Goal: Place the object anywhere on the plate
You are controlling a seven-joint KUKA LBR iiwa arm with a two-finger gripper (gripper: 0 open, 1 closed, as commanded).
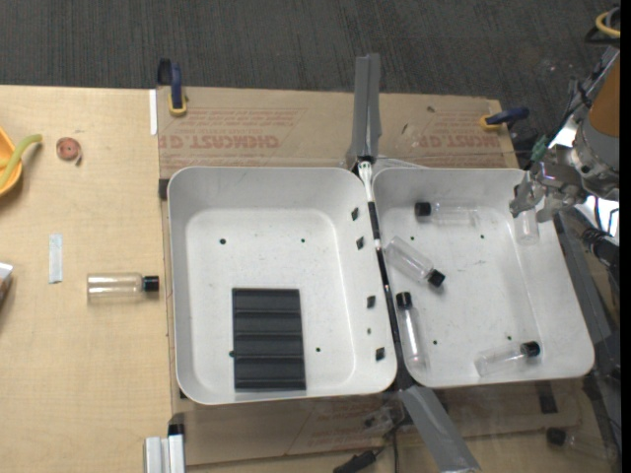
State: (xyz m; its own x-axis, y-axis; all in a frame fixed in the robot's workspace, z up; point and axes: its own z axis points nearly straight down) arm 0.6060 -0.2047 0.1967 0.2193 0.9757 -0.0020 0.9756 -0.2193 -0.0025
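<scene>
A black ridged plate (266,341) lies flat in the left bin (197,215), toward its front. Several clear vials with black caps lie in the right bin (552,363): one near the back (444,211), one tilted near the middle (415,263), one along the left wall (407,327), one at the front right (507,359). My gripper (528,203) hangs over the right bin's back right corner, at its rim. Something pale and see-through shows just below it, too faint to name.
Another capped vial (122,284) lies on the wooden bench left of the bins. A yellow object (10,162), a small red disc (67,148) and a white strip (55,259) sit further left. Clamps (174,83) hold the cardboard at the back.
</scene>
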